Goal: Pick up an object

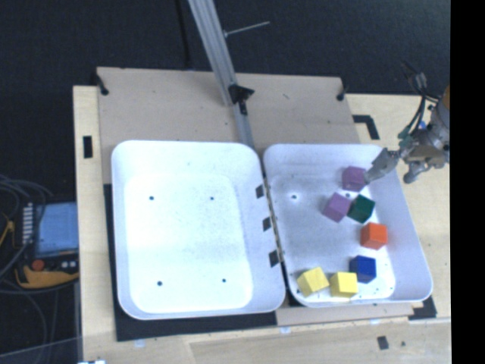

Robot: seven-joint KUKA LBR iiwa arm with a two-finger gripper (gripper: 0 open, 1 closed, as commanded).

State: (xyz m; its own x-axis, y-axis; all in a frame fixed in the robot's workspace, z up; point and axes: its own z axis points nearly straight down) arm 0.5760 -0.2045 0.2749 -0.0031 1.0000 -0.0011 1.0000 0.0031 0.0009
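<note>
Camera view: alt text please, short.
The pincer hangs over the right bin's upper right, beside a purple cube. The bin also holds another purple cube, plus green, orange, blue and two yellow ones.

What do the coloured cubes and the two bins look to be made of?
Cubes, such as the orange cube and blue cube: probably painted wood or plastic, going by their solid matte colour and crisp edges. Right bin and left bin: likely moulded white plastic, with rounded corners and a smooth surface.

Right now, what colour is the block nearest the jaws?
Purple block, seen best in the camera view.
</note>
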